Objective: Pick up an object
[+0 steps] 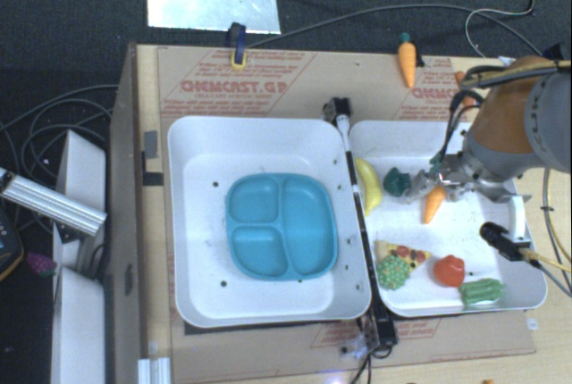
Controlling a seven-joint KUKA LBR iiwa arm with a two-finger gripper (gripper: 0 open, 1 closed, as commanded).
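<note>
In the right bin [514, 288] lie a yellow banana [366, 183], a dark green toy [397, 182], an orange carrot [433, 204], a pizza slice [407, 253], a light green bumpy piece [391, 271], a red tomato-like piece [450, 271] and a green pickle [482, 290]. My gripper [442, 179] hangs low over the bin's middle, just above the carrot's upper end and right of the dark green toy. The arm's grey wrist and orange band [505, 110] cover the bin's right rear part.
The left bin [197, 284] holds a blue divided plate [281, 226]. A second carrot [407, 62] lies on the cardboard behind the bins. A black fitting with a cable [500, 241] sits at the right bin's right side. Clamps stand along the divider between the bins.
</note>
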